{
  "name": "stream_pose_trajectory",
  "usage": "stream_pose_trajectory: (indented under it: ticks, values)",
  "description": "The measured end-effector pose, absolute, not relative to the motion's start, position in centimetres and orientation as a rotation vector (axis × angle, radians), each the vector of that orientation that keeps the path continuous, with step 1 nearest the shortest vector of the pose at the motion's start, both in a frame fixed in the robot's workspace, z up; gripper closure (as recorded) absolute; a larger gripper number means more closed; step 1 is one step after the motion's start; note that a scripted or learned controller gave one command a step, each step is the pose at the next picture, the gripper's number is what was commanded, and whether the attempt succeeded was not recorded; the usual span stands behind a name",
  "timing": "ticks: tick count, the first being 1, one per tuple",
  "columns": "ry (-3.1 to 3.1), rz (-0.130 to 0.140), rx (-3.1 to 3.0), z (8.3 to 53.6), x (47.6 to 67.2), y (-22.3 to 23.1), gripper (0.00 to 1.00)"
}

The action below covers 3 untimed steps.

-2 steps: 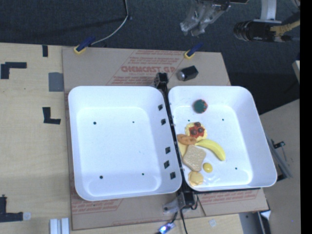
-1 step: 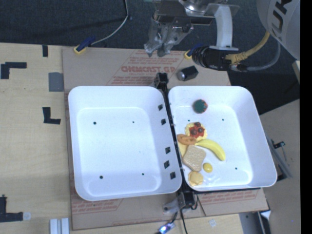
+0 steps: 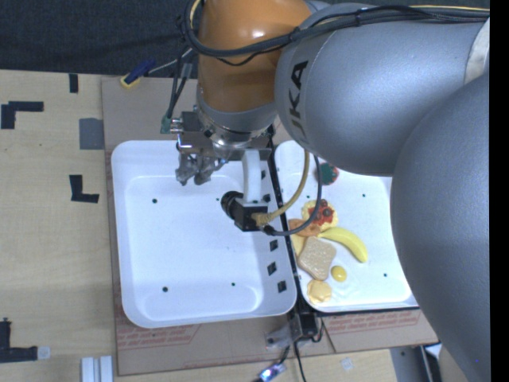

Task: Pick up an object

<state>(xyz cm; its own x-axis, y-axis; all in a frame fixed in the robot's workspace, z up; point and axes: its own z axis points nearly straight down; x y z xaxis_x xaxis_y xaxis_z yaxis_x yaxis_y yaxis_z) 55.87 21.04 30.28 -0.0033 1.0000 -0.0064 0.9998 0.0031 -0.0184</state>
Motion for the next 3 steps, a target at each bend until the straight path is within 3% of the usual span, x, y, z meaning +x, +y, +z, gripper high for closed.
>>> stream_pose_trajectory:
  ticks: [1,2,3]
  values:
    - [-2.228,-0.007,-2.216,38.0,55.9,23.5,1.0]
    - [-2.229,-0.019,-2.221,49.8,55.7,23.3,1.0]
    - [-2.223,-0.006,-2.225,53.7,60.9,21.6,1.0]
